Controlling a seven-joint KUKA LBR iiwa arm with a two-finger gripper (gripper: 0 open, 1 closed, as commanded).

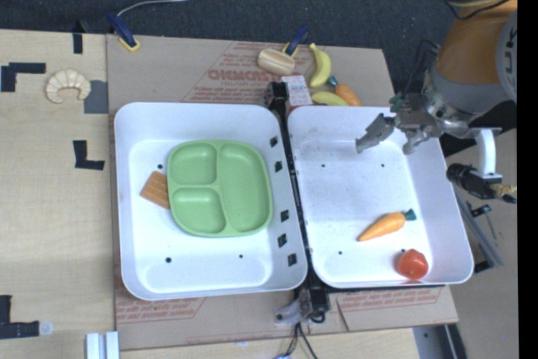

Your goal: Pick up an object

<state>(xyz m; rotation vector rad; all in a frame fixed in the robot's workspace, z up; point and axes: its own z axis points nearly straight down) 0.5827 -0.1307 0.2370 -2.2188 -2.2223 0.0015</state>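
Even, bright overhead light; the white bins (361,181) look slightly washed out. Shadows are soft and short. The whole picture is mildly soft and grainy.

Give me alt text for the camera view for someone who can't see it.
A grey robot arm's open pincer hovers over the right white bin, which holds an orange toy carrot and a red toy tomato. The left white bin holds a green divided plate.

Arm w/ orange band (476,46) is seen reaching in from the right, wrist angled down-left. Gripper (389,139) is held low, fingers (371,135) spread apart, nothing gripped betw. them.
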